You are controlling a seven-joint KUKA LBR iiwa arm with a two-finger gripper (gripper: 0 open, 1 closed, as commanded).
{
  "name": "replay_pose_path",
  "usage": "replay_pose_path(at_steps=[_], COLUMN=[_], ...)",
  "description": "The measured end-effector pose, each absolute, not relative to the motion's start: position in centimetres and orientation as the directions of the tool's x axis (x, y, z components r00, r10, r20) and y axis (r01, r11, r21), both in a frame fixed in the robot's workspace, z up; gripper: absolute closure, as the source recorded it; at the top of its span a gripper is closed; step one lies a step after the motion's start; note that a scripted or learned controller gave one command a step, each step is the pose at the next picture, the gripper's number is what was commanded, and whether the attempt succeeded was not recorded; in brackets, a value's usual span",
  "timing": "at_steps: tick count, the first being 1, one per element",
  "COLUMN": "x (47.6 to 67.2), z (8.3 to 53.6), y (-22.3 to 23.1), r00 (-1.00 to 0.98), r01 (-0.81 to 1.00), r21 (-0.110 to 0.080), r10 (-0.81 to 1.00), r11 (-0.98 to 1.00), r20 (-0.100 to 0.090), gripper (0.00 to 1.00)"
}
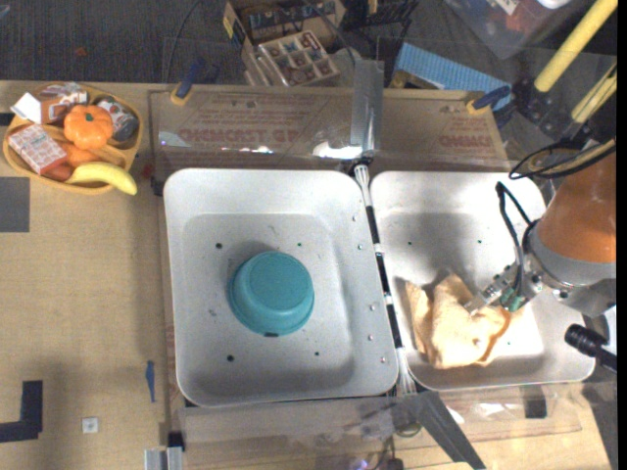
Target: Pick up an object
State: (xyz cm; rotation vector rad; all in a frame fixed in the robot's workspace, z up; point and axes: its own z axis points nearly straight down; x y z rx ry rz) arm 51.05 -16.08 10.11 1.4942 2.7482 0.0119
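A: Camera view, slanted down on the table (78, 292). Arm comes in from the right, orange band above the wrist. Tool (500, 297) sits low in the right bin (431, 204), near that bin's front right part.

B: Target?

A: Nearest candidate is the tan crumpled cloth (453, 327), front of the right bin. It lies just to the view's left of the tool tip and slightly toward the front edge. Its upper right edge looks to be touching the tool, or just beside it.

B: Long axis?

A: Roughly upright in the view, from the bin's middle toward its front wall; outline is lumpy, so weakly defined.

B: Tool state?

A: Cannot tell. The tip is small and cluttered with cabling. No grasp recorded.

B: Other objects?

A: Teal bowl (273, 292), upside down, mid left bin (196, 213), well apart from the tool. Judgement: the cloth is the reachable pick; a short shift left and down would centre the tool on it.
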Motion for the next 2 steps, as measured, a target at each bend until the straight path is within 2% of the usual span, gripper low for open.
replay_pose_path(at_steps=[1,2], x=[54.8,53.5], z=[18.5,20.3], y=[-11.7,-8.3], r00=[-0.566,-0.526], r01=[0.824,0.851], r21=[0.002,0.001], r10=[0.824,0.851], r11=[0.566,0.526], r20=[-0.002,-0.001], gripper=[1.00,1.00])
